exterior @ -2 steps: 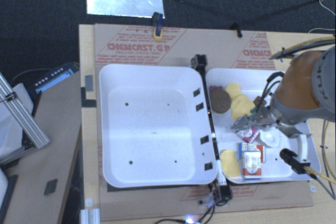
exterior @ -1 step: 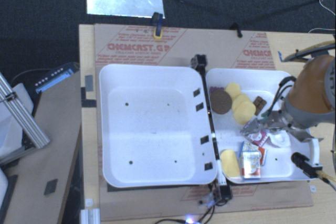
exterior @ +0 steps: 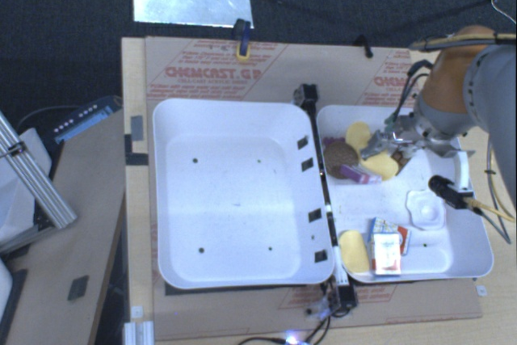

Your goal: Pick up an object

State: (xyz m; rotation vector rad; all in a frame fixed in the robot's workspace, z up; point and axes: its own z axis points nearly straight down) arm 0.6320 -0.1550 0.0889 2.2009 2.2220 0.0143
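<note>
At the near edge of the right bin (exterior: 477,258), a yellow piece (exterior: 352,250) and a small carton (exterior: 386,247) are located. A white cup (exterior: 425,210) is positioned further back. Beyond it, the gripper (exterior: 386,143) is lowered over a yellow object (exterior: 381,166); a grasp cannot be confirmed. The left bin (exterior: 174,125) is adjacent.

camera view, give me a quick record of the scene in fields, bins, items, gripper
left bin: white, shallow
right bin: white, holds the items
items: yellow piece, brown lump, purple item, yellow block, white cup, red and white box, yellow piece near front
gripper: over the right bin's far part, just above the yellow block
</note>
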